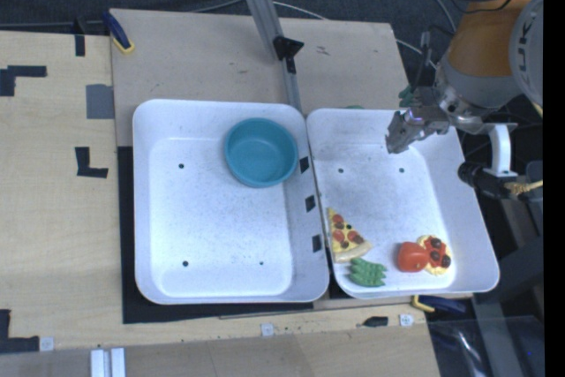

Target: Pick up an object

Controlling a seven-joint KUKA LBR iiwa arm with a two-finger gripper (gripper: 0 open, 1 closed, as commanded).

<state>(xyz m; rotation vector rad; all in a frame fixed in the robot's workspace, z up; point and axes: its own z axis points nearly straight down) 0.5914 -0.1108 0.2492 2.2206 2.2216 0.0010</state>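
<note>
Since the task only asks for any one object, the choice lies across two bins on the surface. The left bin holds a blue bowl near its far edge. The right bin holds a pizza slice, a green piece and a red-and-yellow toy along its near edge. The gripper hovers over that bin's far part, well apart from them; whether its jaws are apart I cannot tell.

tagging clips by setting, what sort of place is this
Likely a robotics lab test bench: two white bins on a taped board, toy food like a pizza slice, and an arm's end effector above.
</note>
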